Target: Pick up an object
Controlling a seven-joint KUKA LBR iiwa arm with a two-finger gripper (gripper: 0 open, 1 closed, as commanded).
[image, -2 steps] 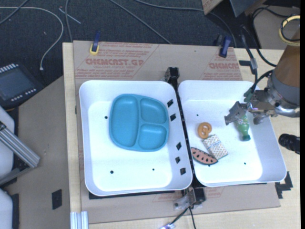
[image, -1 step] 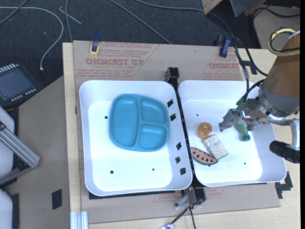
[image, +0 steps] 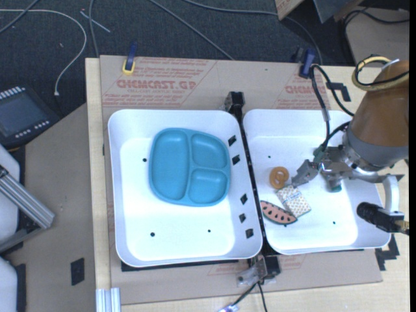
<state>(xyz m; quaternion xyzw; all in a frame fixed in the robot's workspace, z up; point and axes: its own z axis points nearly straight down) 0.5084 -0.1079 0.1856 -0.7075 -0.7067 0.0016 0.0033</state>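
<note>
So there are two white bins side by side on the bench, the left bin (image: 123, 174) and the right bin (image: 338, 229). The left one has exactly one thing in it: a blue divided plate (image: 190, 166) with three compartments, sitting a bit toward 12 o'clock of the bin's middle. The right bin has three small things, all bunched toward its 9 o'clock side: one little tan pretzel (image: 279, 177), one small checkered packet (image: 296, 202) just at the pretzel's 5 o'clock, and one watermelon slice toy (image: 279, 213) lying flat at the packet's 7 o'clock, touching or nearly touching it, close to the wall between the bins. The arm (image: 380, 119) comes in from 3 o'clock, orange band up top, grey wrist below it, angled down and toward 9 o'clock into the right bin. The gripper (image: 305, 174) is low over the bin floor, just at the pretzel's 3 o'clock and right above the packet's upper edge. Honestly can't tell how the gripper is set, or whether it has anything.
</note>
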